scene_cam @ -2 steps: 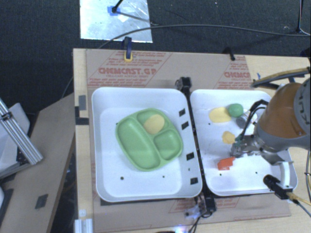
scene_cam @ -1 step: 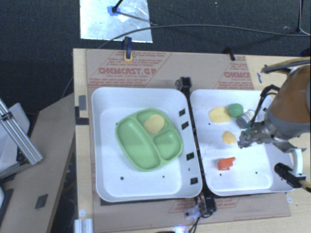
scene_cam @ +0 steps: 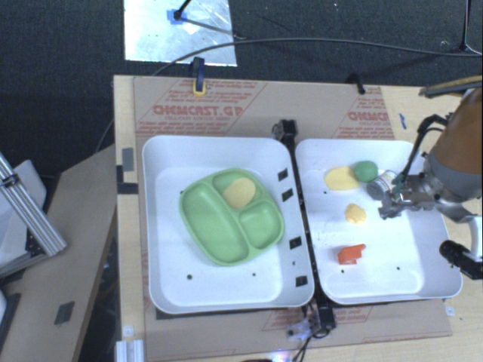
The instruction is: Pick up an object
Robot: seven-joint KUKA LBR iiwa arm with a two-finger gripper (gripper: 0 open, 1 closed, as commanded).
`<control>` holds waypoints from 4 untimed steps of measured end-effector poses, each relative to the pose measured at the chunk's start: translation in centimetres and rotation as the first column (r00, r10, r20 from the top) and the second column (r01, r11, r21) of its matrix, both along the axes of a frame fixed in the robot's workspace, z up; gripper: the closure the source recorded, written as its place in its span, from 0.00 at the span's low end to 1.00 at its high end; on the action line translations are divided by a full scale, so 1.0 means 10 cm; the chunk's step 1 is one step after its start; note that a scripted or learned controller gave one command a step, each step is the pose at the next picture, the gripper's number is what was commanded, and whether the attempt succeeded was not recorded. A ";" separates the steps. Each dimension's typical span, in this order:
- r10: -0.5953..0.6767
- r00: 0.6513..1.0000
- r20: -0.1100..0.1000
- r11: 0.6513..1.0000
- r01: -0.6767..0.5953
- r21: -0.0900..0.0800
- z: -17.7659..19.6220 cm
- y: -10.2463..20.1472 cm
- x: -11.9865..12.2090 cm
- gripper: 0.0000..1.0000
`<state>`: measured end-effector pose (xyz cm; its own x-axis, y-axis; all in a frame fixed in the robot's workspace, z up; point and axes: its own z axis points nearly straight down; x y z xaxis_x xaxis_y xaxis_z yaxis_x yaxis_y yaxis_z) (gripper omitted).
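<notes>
White plastic on my far left: the left bin [scene_cam: 162, 225] carries a green divided plate [scene_cam: 219, 228], tilted a little in my view, with a pale yellow item [scene_cam: 240, 193] sitting in its upper compartment. Past the black clips along the seam between the bins I come to the right bin [scene_cam: 377, 277]. Its upper part holds a yellow lump [scene_cam: 340, 177] touching a green round piece [scene_cam: 365, 170] on its right side. Below those, apart from them, I see a smaller yellow piece [scene_cam: 355, 214], and nearer the front edge an orange-red object [scene_cam: 351, 253] lying alone. Further right, the gripper [scene_cam: 386, 199] hangs over the right bin, just right of the small yellow piece and just below the green one. I see nothing between its fingers, and I cannot tell from here whether they are spread or closed. The grey arm [scene_cam: 456, 172] with its orange band reaches in behind it.
</notes>
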<state>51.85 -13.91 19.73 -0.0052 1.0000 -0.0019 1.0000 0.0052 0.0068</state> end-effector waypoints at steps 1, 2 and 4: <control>0.000 1.000 0.000 1.000 0.000 0.000 0.42 0.00 0.02 1.00; 0.006 1.000 -0.004 1.000 -0.006 0.004 0.42 0.59 0.09 1.00; 0.005 1.000 -0.006 1.000 -0.005 0.004 0.26 1.73 -0.11 1.00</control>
